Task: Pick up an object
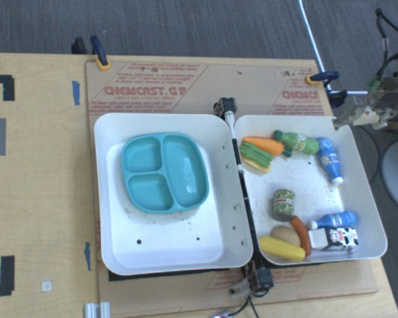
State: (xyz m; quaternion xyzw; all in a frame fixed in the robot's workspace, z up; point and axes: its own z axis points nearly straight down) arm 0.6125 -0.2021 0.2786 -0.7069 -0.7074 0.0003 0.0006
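Sitting at the frame's right edge, the hand (358, 114) hovers just outside the right white bin (368, 197); whether it is clenched, I cannot tell. Toy foods lie inside, including a yellow plastic corn cob (282, 248).

Fixed overhead camera, slanting down on both bins (113, 177).

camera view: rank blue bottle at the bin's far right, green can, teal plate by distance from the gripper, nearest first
Gripper sits by the right bin's far right corner.
1. Blue bottle, far right of the right bin, just below the gripper.
2. Green can, middle of the right bin.
3. Teal plate, in the left bin.
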